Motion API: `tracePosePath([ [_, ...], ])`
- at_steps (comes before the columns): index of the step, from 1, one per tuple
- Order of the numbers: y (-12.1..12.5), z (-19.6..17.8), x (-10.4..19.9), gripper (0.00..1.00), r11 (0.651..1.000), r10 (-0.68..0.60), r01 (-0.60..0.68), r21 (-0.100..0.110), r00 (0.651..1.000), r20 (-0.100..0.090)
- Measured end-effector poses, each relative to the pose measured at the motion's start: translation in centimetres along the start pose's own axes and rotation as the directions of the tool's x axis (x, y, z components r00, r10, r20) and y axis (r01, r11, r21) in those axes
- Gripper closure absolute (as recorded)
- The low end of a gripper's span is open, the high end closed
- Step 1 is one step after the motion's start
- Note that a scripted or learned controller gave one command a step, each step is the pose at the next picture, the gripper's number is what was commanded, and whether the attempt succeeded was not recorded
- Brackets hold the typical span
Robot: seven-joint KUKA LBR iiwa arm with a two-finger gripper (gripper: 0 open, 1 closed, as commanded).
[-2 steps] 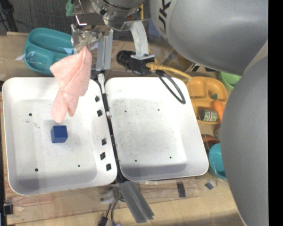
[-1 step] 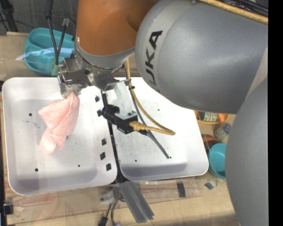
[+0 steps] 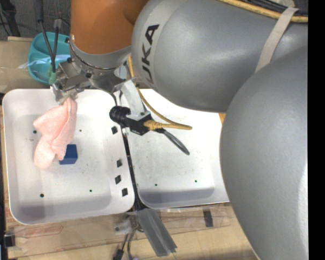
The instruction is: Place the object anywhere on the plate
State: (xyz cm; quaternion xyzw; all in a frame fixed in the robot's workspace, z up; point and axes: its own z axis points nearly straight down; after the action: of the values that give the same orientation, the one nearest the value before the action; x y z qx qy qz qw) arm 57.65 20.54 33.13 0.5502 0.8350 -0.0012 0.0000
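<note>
Camera view shows the gripper (image 3: 65, 91) pinching the top of the pink cloth (image 3: 55, 134) in the left bin (image 3: 21, 199). That floppy cloth could slip out or drag the blue block (image 3: 69, 154).

Bright even overhead light, white bins (image 3: 21, 145) near glare, soft shadows (arm (image 3: 216, 53) close, slightly blurred)

arm shell (image 3: 216, 47): smooth grey, satin sheen, looked like painted metal
orange band (image 3: 100, 15): smooth, semi-gloss
pink cloth (image 3: 54, 131): soft fabric, matt, wrinkled
blue block (image 3: 70, 154): matt, smooth faces
left bin (image 3: 21, 199): white plastic, smooth, slight gloss, scuffed with dark specks
bench (image 3: 227, 232): bare wood, rough
</note>
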Motion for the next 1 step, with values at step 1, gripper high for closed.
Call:
tracePosePath([
  [1, -3.42, 6.81, -1.83, 1.0, 0.998, 0.061, -0.061, 0.003, 0.998, -0.001],
])
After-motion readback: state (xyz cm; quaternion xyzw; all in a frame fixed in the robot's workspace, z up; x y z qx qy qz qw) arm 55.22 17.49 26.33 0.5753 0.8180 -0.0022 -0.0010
